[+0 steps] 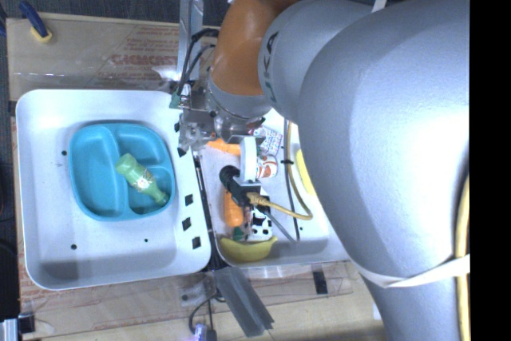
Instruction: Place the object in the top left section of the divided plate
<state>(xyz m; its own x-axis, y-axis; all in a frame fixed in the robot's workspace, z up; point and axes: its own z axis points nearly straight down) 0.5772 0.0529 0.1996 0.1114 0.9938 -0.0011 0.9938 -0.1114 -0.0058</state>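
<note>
Across the plate (92, 172) in the left bin (40, 235), a green bottle (142, 176) lies over the divider. Over the right bin's clutter (243, 212) hovers the hand (192, 120), likely positioned for picking; its state I cannot tell.

The right-hand white bin (315, 231) holds clutter: an orange carrot-like piece (232, 212) lies above a yellow banana (246, 250). A small black-and-white spotted toy (259, 229) sits just beside the carrot, touching the banana.
</note>
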